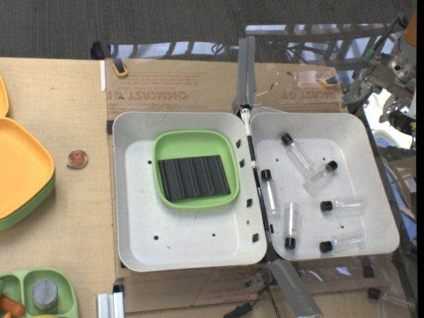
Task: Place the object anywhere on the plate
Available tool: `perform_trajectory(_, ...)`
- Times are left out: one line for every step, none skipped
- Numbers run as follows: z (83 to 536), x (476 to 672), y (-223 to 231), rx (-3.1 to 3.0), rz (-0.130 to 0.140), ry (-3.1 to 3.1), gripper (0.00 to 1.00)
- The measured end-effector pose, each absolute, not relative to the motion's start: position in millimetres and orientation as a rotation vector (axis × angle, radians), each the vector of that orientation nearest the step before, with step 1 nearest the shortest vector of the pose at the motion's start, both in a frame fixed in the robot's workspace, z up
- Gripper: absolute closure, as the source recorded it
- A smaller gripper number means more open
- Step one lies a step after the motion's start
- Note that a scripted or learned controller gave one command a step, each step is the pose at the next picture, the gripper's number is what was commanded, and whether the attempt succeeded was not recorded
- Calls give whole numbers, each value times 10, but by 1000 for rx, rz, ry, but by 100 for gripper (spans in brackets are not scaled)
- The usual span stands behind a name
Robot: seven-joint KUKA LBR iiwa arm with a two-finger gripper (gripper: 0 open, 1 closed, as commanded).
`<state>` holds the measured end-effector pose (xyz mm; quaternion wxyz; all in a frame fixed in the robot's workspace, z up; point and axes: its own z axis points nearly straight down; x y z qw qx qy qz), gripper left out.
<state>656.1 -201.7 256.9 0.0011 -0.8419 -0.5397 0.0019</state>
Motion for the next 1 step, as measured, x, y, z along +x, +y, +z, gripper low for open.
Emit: perform_trajectory(2666,6592,-2136,-2740,4,-1538,0)
